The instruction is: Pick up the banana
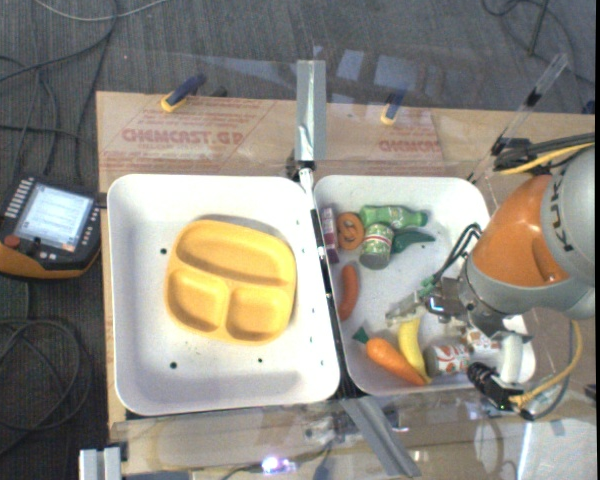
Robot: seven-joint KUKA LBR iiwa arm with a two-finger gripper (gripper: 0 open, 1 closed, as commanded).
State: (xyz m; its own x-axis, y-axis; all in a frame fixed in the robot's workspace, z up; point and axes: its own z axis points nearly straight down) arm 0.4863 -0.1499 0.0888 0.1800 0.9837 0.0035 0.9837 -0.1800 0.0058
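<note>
Arm (525, 243) bent low over right bin (380, 363), wrist just above banana (411, 345).

Yellow divided tray (233, 280) in left bin (130, 298); carrot (395, 361), green bottle (392, 216) in right bin (450, 190).

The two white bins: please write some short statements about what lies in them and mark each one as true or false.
1. The yellow tray lies in the left bin. True.
2. The banana lies on the yellow tray. False: it lies in the right bin, beside the carrot.
3. The green bottle lies near the right bin's far edge. True.
4. The gripper is over the left bin. False: it is over the right bin, just above the banana.
</note>
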